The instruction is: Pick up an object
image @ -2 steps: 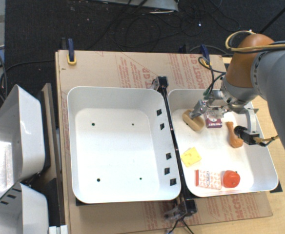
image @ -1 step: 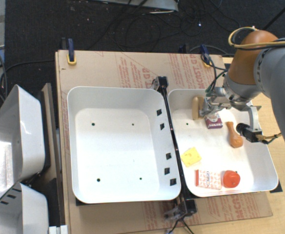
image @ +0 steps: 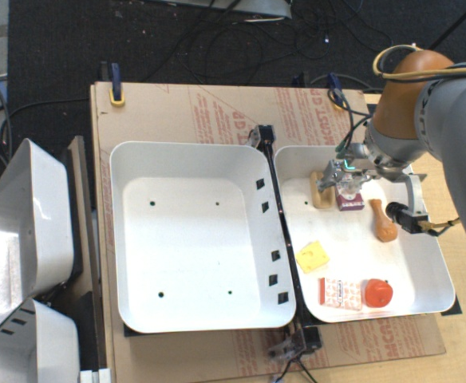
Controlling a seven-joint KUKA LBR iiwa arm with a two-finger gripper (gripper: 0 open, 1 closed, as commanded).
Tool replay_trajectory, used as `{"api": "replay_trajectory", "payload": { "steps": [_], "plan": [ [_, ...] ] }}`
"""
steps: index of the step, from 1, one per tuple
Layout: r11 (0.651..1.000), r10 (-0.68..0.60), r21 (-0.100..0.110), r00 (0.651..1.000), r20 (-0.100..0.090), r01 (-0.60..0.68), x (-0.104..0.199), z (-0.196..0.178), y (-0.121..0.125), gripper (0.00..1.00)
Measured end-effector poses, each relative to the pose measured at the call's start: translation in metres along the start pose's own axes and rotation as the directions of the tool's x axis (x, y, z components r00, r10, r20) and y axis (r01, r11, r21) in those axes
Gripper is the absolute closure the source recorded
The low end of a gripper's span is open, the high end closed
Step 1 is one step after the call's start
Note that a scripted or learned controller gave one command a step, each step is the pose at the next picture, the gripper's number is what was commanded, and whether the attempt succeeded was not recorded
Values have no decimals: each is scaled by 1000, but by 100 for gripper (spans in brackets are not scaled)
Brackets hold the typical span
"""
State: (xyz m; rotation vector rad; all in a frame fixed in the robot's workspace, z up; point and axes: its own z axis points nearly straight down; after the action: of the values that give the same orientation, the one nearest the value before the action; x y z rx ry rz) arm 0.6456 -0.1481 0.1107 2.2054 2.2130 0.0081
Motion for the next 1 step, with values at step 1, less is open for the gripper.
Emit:
{"api": "replay_trajectory", "payload": {
  "steps": [1],
  "plan": [
    [1000,-1,-3,1000,1,1,0,-11,1,100]
  ]
}}
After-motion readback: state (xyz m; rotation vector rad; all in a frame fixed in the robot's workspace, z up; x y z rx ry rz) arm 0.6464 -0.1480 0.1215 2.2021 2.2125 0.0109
